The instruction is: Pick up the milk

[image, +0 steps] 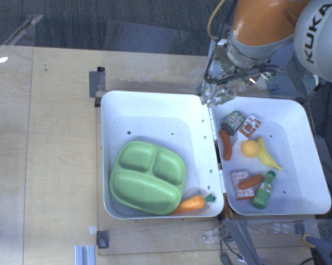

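On arm (320,32): "KUKA" lettering; hand (218,94) state unclear; milk (249,126) in right bin (309,148).

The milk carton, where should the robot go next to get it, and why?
Probably a short move toward the near side of the right bin and then down. The gripper sits above the bins' shared far corner, holding nothing, while the milk carton lies just beyond it beside a green can.
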